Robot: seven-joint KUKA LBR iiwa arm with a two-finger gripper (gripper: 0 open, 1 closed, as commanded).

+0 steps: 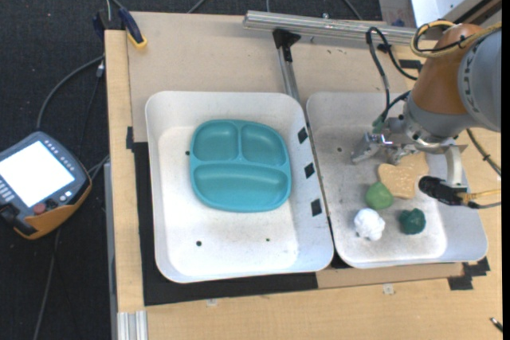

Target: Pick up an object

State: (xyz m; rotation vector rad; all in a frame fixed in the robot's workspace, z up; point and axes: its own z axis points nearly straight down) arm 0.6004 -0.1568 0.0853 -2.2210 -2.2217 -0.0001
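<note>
My gripper (373,149) hangs low over the right bin (351,195), near its middle, on the grey arm with the orange band. Just to its right, and partly under the wrist, lies a flat tan piece (400,177). A light green lump (379,196) sits below that piece. A white crumpled object (369,224) and a dark green object (412,221) lie near the bin's front edge. None of these objects is seen inside the gripper.
The left bin (175,251) bears a teal divided plate (239,166) in its middle. A metal rail (319,24) runs along the back of the bench. A pendant with a screen (36,183) lies on the floor at the left.
</note>
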